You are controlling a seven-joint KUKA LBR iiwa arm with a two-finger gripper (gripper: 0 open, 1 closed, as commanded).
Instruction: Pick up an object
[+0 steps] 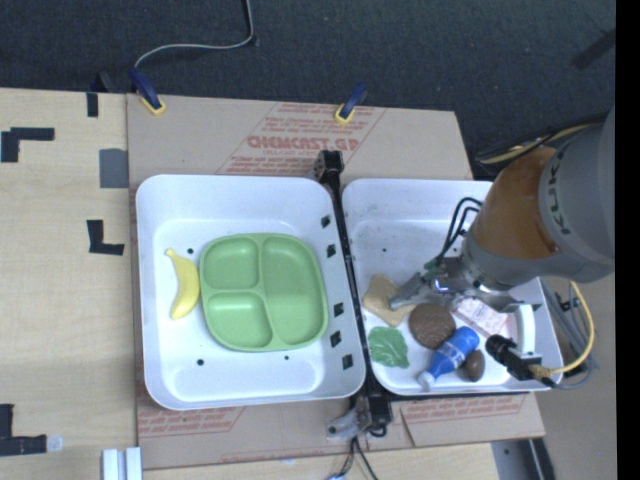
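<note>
Table surface and items resting on it

We see the table [60, 268] carrying a cardboard sheet [300, 138] fixed by two clamps [150, 98], with the left bin [160, 218] and right bin [400, 203] side by side on it.

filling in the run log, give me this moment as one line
arm: over right bin | hand: low by tan sponge and brown disc | held: nothing seen | left bin: green plate, banana
</note>
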